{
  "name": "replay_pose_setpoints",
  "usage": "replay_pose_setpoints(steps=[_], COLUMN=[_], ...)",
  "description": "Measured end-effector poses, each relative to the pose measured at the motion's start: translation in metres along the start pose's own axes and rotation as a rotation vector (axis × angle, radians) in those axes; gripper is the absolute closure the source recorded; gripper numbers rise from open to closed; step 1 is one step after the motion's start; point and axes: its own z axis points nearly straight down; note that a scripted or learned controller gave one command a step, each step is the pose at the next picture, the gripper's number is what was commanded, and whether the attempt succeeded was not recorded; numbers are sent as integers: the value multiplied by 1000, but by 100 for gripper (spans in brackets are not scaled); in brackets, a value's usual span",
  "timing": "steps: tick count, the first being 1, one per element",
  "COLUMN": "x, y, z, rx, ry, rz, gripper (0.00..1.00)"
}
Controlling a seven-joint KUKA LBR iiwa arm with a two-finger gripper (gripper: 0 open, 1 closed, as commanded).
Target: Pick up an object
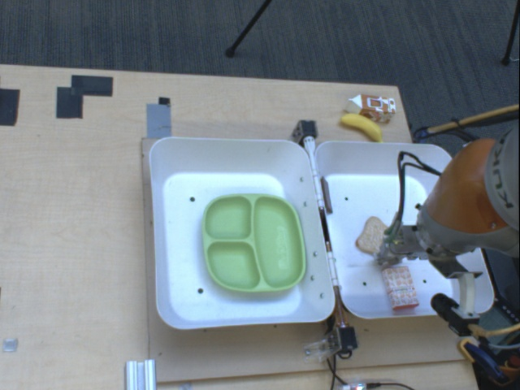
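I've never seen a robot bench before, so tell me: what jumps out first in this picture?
The pale green divided plate lies alone in the left white bin. At the right, the arm's orange band hangs over the right bin, its gripper low between a slice of bread and a small pink packet. A banana lies on the bench behind.

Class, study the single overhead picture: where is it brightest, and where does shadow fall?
In the camera view, the left bin floor glares brightest around the green plate; a soft shadow lies under the arm across the right bin; the carpet is dim.
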Motion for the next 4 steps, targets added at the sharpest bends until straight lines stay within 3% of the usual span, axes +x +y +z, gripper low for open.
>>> replay_pose_setpoints(steps=[1, 2, 3, 4], x=[0, 1, 1, 1], y=[0, 2, 2, 4], z=[0, -10, -10, -21], rx=[0, -3, -3, -7], ry=[0, 0, 0, 0], rz=[0, -3, -2, -5], gripper=[0, 100, 0, 100])
